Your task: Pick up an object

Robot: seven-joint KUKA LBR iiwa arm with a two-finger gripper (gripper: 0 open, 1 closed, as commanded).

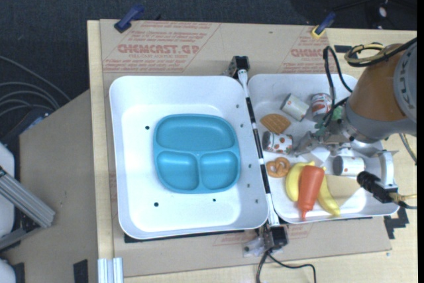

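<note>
Arm w/ orange band reaches in over the right bin (265,86); gripper (317,139) sits low near that bin's middle, among the clutter. Can't tell finger state, they're dark and merge w/ stuff under them, and nothing clearly sits between them, so no grasp to call yet.

Candidate objs are all in the right bin: carrot (310,187) lying on the banana (295,183) at the near edge, pretzel (277,167) just beside them by the left wall, cookie (275,122) farther up that wall, small can (320,103) and a grey cylinder (293,106) toward the far edge. Left bin (126,142) has the blue divided tray (197,152) in its middle.

Judgement: step = descend and close on one item. To do it well, pick one obj w/ free sides, center the fingers across its narrow axis, avoid pinching two at once. Carrot/banana overlap so risk of slip or double-grab; things near the bin wall leave little finger room.
</note>
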